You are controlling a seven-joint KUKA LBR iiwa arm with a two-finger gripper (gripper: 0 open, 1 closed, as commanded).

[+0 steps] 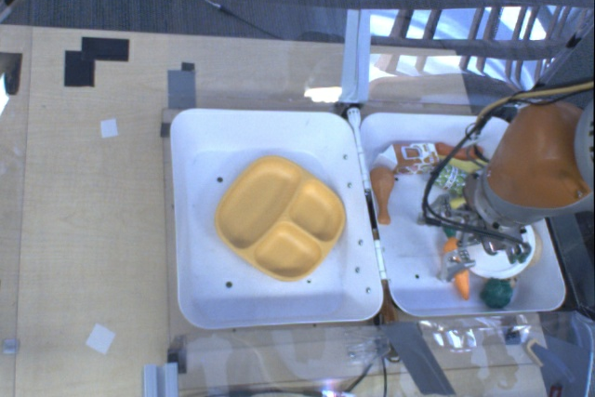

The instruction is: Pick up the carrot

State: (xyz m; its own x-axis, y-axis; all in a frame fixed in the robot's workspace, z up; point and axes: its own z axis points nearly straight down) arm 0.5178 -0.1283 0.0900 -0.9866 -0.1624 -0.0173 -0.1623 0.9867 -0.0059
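over the right-hand bin (402, 288), we see the grey arm (539, 158) with its orange band lowered among a scatter of toy items, the gripper (457, 263) close above a small orange carrot (461, 282) near the bin's front wall. the carrot shows as orange patches on either side of the metal fingertips, one near the wrist and one pointing toward the front edge, so it appears to lie beneath or between them; whether it is actually pinched we cannot tell, and whether the claw is spread or pressed together is hidden by the wrist and cables.

just beside the carrot sits a dark green round item (498, 293), and a white disc (517, 258) lies partly under the wrist. further back in the same bin are a tan drumstick-shaped piece (381, 191) along the divider and a printed packet (416, 157). the left bin (200, 288) holds a yellow divided plate (281, 217), well apart from the action.

we judge the task to be at the grasping step: the tool is down at the carrot but nothing is lifted. the next move calls for a firm closure around the carrot's body and a straight rise, keeping clear of the green item and the bin wall.
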